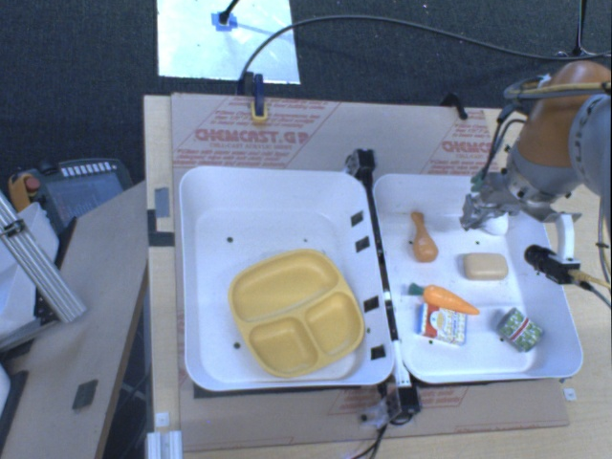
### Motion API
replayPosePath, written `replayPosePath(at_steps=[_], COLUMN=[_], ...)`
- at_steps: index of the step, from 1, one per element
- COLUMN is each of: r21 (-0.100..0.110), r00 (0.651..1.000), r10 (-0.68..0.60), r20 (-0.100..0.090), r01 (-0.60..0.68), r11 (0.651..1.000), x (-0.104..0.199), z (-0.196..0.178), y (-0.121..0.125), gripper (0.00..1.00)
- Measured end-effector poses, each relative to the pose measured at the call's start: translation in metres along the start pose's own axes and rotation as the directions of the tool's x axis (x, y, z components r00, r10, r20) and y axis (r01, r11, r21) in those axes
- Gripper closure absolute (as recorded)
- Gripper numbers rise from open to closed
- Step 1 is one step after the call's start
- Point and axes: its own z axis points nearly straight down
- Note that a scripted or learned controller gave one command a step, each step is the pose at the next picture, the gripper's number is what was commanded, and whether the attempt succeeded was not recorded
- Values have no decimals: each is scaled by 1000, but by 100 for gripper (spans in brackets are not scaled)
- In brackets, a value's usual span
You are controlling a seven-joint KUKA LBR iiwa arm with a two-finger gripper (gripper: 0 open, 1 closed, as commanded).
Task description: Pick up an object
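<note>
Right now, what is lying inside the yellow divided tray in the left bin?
All three compartments of the yellow tray look bare. The tray covers part of the left bin's floor, so anything under it cannot be seen.

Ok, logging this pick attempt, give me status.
End effector low over right bin's far side, nothing seen held. Carrot, tan block, small carton lying loose. Yellow tray in left bin.

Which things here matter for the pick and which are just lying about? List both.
For the pick: claw; orange pear-shaped toy; beige block; carrot; small carton; green can; right bin.

Lying about: yellow divided tray; left bin; handheld controller.
</note>
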Motion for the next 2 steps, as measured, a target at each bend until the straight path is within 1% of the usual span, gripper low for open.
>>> replayPosePath(at_steps=[1,2], r21=[-5,-4], r00=[1000,1000], r10=[-1,-2], r20=[1,1], r01=[1,2], r11=[1000,1000], x=[-5,-5], z=[-65,-116], y=[4,6], gripper=[100,100])
